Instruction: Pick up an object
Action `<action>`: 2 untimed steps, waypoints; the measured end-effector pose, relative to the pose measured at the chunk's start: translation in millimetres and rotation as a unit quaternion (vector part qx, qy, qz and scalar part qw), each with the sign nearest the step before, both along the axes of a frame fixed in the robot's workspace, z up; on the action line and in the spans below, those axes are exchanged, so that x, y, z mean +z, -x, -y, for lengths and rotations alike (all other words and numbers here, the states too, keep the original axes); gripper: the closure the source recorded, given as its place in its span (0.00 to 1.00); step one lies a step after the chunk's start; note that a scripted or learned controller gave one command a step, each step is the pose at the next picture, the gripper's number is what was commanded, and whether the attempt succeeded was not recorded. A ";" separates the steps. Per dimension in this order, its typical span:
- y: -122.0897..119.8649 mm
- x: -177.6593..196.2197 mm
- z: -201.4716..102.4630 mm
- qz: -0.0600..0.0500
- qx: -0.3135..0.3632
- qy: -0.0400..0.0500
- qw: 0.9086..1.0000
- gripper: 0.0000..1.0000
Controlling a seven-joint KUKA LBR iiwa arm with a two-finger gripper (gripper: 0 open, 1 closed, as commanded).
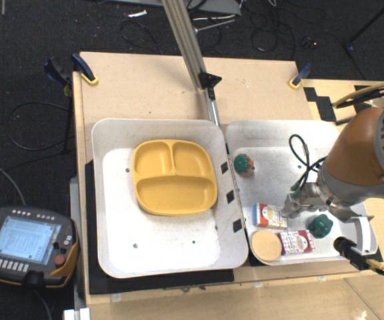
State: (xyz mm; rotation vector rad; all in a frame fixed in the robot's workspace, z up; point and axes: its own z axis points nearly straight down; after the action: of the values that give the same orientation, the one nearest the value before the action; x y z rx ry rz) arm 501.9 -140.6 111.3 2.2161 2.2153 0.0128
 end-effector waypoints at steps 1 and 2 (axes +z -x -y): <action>-0.6 44.3 -6.5 -0.004 0.002 0.001 1.000 1.00; -2.5 86.9 -8.8 -0.003 0.002 0.001 1.000 1.00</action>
State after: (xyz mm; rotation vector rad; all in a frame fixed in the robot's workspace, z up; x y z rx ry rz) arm 504.4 -131.8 198.2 2.2147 2.2217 0.0041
